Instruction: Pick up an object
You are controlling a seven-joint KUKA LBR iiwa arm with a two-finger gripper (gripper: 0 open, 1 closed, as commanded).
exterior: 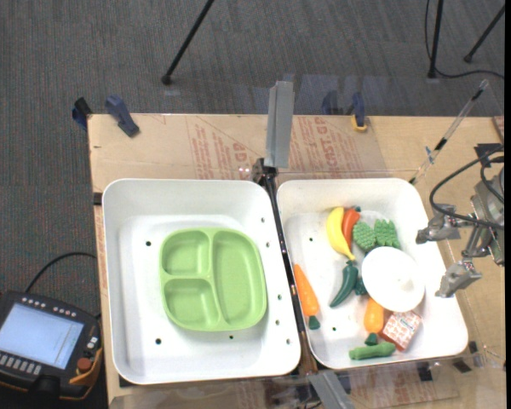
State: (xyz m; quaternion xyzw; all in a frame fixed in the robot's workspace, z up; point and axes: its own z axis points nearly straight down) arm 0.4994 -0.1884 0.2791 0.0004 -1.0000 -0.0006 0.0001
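Hovering at the right edge of the right bin (426, 196), the tool (447, 258) sits with its two fingers apart, nothing between them. Closest thing to it is the white round lid (393, 279), just left of the tool inside the right bin. Red carton (400, 330) lies near-side of the lid, touching its edge. Yellow banana (336, 232), red pepper (350, 221) and green leafy pieces (375, 233) sit at the far side of the bin. Dark green pepper (346, 283) lies left of the lid, orange carrot (305, 292) further left by the bin wall. Green cucumber (371, 352) at the near edge. Left bin (128, 228) holds a green divided plate (213, 279), well apart from the tool. Both bins on the table (179, 147).
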